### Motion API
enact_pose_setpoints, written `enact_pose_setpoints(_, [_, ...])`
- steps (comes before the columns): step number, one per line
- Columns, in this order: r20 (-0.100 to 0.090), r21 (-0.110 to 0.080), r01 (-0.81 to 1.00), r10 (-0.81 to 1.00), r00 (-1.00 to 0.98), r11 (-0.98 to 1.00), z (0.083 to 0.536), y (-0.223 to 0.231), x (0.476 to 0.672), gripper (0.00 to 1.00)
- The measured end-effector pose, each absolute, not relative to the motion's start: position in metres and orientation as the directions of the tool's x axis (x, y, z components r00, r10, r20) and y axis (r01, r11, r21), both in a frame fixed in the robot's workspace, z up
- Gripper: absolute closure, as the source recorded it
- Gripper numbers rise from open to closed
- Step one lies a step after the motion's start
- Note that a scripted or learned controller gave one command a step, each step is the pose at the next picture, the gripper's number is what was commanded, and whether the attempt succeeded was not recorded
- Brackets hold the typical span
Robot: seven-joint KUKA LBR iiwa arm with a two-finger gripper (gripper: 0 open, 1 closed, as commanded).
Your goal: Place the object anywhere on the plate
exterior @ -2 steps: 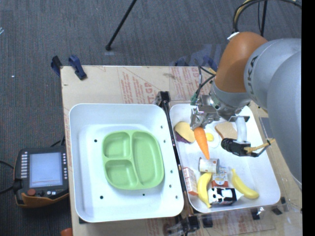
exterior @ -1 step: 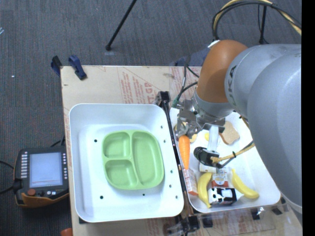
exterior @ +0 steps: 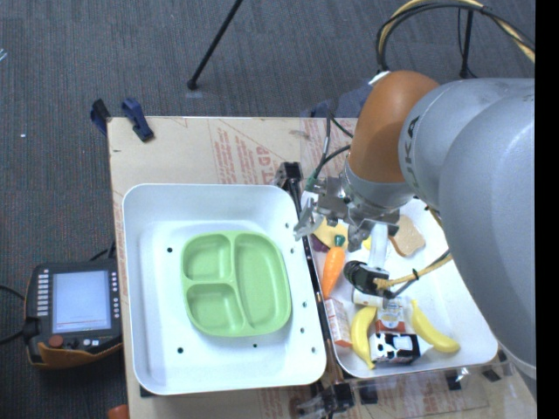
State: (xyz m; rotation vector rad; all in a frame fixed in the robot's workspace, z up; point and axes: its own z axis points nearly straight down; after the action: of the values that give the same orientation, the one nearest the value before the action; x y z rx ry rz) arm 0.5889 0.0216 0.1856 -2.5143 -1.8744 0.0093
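Observation:
A light green plate [exterior: 236, 284] with three compartments lies in the middle of the left white bin [exterior: 140, 234], with nothing on it. My gripper [exterior: 335, 230] hangs low over the near-left part of the right bin [exterior: 476, 326], right of the divider between the bins. Just under it are an orange carrot [exterior: 333, 271] and a yellow piece [exterior: 324, 232]. The wrist and cables hide the gripper's tip, and I see nothing held in it.
The right bin also holds two bananas [exterior: 362, 334] [exterior: 434, 330], a slice of bread [exterior: 407, 236] and a black-and-white carton [exterior: 393, 346]. A teach pendant [exterior: 74, 308] lies left of the bench. A blue clamp [exterior: 137, 119] sits at the board's far-left corner.

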Motion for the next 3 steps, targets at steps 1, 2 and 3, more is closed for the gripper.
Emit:
enact_pose_setpoints(1, [-0.002, -0.008, 0.958, 0.958, 0.286, -0.286, 0.1856, 0.0216, 0.5889, 0.0])
enact_pose_setpoints(2, [-0.002, -0.008, 0.958, 0.958, 0.286, -0.286, 0.1856, 0.0216, 0.5889, 0.0])
enact_pose_setpoints(3, [-0.002, -0.008, 0.958, 0.958, 0.286, -0.286, 0.1856, 0.0216, 0.5889, 0.0])
